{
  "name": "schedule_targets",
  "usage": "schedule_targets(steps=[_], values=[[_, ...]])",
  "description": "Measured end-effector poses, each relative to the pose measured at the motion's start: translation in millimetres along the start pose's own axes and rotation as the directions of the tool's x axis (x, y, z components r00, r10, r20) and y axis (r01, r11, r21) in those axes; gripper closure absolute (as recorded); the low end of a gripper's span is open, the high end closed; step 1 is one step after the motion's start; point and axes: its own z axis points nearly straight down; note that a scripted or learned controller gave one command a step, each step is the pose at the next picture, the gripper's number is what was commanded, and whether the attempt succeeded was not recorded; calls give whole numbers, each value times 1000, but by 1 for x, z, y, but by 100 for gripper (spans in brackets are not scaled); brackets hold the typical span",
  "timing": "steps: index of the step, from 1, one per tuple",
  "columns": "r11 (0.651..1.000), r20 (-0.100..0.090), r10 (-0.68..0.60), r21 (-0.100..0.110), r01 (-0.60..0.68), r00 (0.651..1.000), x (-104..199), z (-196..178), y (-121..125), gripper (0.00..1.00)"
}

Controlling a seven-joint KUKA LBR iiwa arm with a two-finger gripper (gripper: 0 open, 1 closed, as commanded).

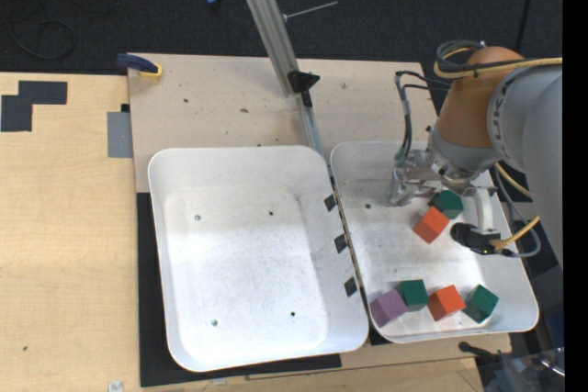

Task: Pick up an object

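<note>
Where the bench carries two white bins, the left bin (184,188) sits beside the right bin (367,170), which contains six cubes: one purple cube (388,306), three green (412,293) (448,203) (480,302), two orange (430,225) (446,301). No legible markings. The gripper (411,188) stands over the right bin's far half, near the upper green and orange cubes; jaw state cannot be determined.

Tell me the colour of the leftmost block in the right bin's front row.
Purple, seen in the camera view.
</note>
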Motion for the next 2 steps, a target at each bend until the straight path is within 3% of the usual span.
schedule_targets(steps=[2], values=[[1000, 1, 1, -6, -1, 1000, -11, -88, 7, 100]])
